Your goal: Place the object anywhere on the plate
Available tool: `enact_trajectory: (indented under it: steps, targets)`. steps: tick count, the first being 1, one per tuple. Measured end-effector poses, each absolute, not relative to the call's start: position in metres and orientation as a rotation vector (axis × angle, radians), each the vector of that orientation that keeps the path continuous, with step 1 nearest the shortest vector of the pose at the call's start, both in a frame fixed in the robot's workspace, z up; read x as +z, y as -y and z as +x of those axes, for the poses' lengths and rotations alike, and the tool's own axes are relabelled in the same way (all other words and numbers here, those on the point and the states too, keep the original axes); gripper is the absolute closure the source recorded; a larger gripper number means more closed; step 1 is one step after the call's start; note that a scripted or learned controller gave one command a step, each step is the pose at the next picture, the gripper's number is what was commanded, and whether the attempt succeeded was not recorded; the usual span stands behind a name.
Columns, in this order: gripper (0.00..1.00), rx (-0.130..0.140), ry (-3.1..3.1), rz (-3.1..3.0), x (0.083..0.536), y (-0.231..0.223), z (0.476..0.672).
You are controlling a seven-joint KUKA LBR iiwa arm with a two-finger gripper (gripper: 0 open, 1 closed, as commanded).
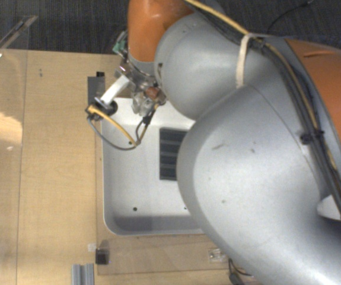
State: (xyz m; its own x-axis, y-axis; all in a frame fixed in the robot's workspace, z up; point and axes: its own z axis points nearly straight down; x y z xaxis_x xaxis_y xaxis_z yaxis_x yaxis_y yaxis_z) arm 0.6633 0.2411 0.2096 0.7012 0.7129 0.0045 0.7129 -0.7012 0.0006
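My arm (253,153) reaches in from the right and lies over most of the bin (120,218), which sits on the desk (40,177). My tool (142,103) hangs above the bin's far left part, with a slotted panel (170,153) just before it on the bin floor. A looped cable (120,136) hangs at the tool's left over the bin's left wall.

Dark ribbed slab (170,153) flat in white bin (128,221), part-hidden.

a robot lab or test cell: a big grey and orange industrial arm (247,141) with loose cables (120,136) reaches over a plain wooden bench (45,177) holding a shallow white bin (128,212), with dark carpet (51,5) on the far side.
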Motion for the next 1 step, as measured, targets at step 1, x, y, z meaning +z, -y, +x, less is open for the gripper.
enact_trajectory:
  steps: [1]
  targets:
    - [1.00, -0.011, 1.224, -2.892, 0.2209, -0.2431, 0.6637]
